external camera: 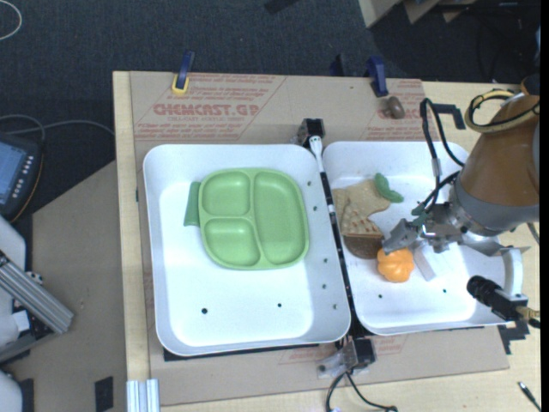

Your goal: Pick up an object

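My gripper (pixel 410 253) hangs low over the middle of the right bin (pixel 446 312), its two fingers spread open. An orange rounded object (pixel 395 267) lies just below and left of the fingertips; one finger (pixel 397 239) is at its upper edge and the other (pixel 425 269) at its right side. It rests on the bin floor, not lifted. A brown, bread-like piece (pixel 356 217) lies to the upper left of it, with a small green object (pixel 387 188) at its top right corner.
The left bin (pixel 171 299) holds a green divided plate (pixel 253 217). A black divider with clamps (pixel 330 221) runs between the bins. The grey and orange arm (pixel 506 170) covers the right bin's right side. Cables loop above it.
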Action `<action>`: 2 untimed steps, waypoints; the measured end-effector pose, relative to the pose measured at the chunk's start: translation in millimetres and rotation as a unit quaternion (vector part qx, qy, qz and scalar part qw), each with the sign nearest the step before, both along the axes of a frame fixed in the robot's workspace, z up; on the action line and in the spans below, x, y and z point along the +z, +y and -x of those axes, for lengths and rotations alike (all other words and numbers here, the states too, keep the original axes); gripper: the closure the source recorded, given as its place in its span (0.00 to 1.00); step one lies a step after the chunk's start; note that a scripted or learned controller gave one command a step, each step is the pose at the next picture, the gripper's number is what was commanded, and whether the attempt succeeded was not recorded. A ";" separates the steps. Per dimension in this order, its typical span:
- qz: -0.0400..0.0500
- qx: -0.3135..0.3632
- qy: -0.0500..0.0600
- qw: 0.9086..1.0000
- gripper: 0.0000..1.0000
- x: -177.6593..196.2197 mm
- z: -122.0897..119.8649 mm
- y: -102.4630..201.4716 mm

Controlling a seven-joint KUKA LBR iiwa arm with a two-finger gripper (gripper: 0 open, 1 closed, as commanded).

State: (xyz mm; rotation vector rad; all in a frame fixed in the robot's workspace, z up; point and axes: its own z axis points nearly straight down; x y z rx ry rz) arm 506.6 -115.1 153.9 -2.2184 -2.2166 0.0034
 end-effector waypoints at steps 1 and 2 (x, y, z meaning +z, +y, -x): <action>0.000 0.000 0.000 1.000 0.00 -44.7 6.8 -2.3; 0.000 0.000 -0.001 1.000 0.00 -70.5 7.2 -1.5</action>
